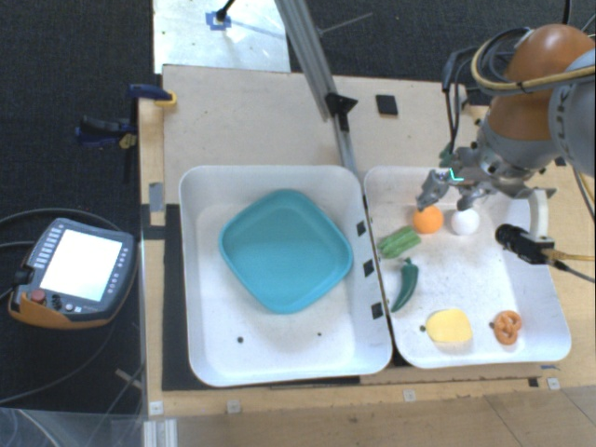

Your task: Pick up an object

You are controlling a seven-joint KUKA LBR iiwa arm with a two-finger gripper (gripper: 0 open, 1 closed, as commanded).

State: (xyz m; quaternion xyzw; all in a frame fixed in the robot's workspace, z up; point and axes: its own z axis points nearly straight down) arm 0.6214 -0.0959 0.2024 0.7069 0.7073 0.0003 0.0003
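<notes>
My gripper (453,194) hovers over the back of the right bin (538,298), its fingers spread open with nothing between them. Just below its left finger lies an orange ball (427,219). A white ball (464,220) sits under its right finger. Further forward in the same bin are a light green vegetable (399,242), a dark green pepper (406,285), a yellow piece (450,325) and a small brown pretzel (507,326).
The left bin (216,343) holds a large teal plate (286,250). A slanted metal pole (312,54) stands behind the bins. A teach pendant (70,273) lies off the bench at the left.
</notes>
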